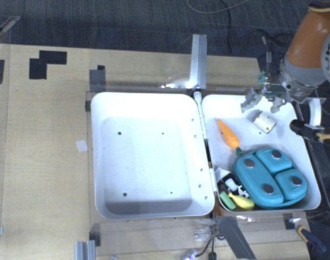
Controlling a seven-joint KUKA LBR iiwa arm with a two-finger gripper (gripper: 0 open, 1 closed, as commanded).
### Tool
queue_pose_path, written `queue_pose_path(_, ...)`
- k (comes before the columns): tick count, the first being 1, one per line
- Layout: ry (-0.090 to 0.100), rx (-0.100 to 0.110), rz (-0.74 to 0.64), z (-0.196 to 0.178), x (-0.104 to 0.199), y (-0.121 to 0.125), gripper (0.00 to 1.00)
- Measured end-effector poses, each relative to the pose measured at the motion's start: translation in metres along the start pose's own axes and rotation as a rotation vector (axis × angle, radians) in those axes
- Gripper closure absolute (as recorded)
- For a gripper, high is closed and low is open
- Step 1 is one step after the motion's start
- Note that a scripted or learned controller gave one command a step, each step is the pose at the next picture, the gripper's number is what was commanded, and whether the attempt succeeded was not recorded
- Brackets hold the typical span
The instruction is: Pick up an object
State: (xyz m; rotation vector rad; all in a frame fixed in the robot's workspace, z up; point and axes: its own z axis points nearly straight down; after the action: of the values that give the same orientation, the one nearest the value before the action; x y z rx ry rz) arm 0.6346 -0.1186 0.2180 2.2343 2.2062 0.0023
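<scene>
Hovered gripper with fingers spread wide, nothing between them, just above the small white block. Lay near the orange carrot, up from the teal tray. Best lowered straight, centred, then closed.

Glossy teal plastic tray — smooth white plastic bins — matt wooden bench.
</scene>
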Motion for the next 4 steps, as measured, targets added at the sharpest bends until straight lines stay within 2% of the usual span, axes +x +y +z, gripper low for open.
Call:
queue_pose_path(1,0.0,0.003,0.069,0.114,0.019,-0.005,0.0)
queue_pose_path(2,0.001,-0.007,0.119,0.13,0.005,-0.019,0.0)
queue_pose_path(3,0.003,-0.012,0.117,0.119,0.006,-0.016,1.0)
queue_pose_path(4,0.003,-0.015,0.114,0.109,0.007,-0.015,1.0)
